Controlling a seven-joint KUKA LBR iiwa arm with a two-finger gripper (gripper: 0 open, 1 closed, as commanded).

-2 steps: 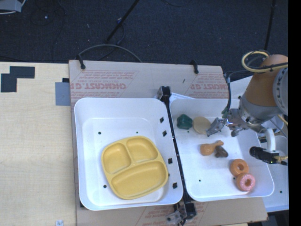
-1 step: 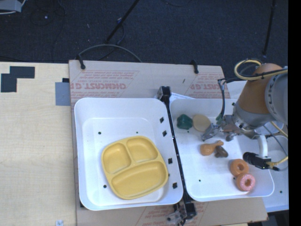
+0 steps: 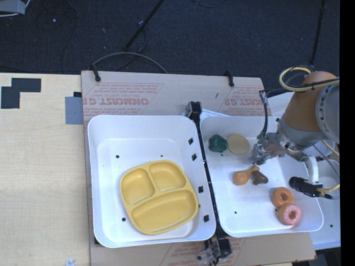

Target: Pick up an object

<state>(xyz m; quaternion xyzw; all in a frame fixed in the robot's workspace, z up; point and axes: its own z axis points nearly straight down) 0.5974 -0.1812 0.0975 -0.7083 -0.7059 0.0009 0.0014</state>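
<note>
The right bin (image 3: 244, 226) holds several small items. A dark green lump (image 3: 217, 143) and a tan round disc (image 3: 239, 144) lie near its far wall. An orange-tan piece (image 3: 241, 177) lies mid-bin with a small brown piece (image 3: 259, 178) touching its right end. An orange-brown donut (image 3: 282, 196) and a pink-frosted donut (image 3: 289, 214) lie at the near right. My gripper (image 3: 260, 155) hangs low over the bin, right of the tan disc and just above the orange-tan and brown pieces. Nothing shows as held.
A yellow divided plate (image 3: 159, 197) lies in the left bin (image 3: 105, 148). A black divider (image 3: 203, 170) separates the bins. A black cylindrical part (image 3: 304, 186) juts over the right bin's right side. The arm's orange band (image 3: 304, 112) and cables stand above the bin's far right corner.
</note>
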